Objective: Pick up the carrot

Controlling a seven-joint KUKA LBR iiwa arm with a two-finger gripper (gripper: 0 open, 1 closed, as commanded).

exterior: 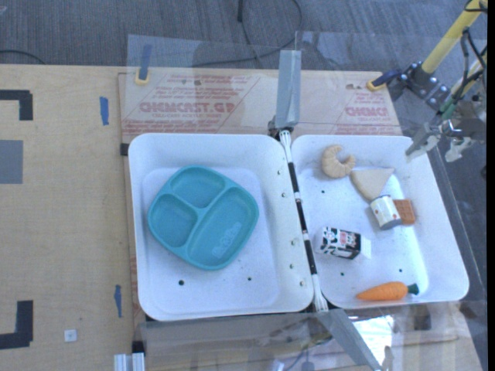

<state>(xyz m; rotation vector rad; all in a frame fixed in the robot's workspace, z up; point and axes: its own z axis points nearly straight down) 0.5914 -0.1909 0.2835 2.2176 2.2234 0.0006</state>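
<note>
The small orange plastic carrot with a green tip (384, 291) lies flat at the near edge of the right shallow white bin (448, 230). The metal two-finger gripper (441, 134) sits well apart at the far right rim; grip state cannot be told. Judged step: approach. Next: travel over the carrot, then descend.

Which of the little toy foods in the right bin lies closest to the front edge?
The orange carrot with its green tip. It lies by the right bin's near rim; the croissant and milk carton sit further back.

2 bins (155, 300), 1 plate (203, 217), 1 carrot (382, 291).
</note>
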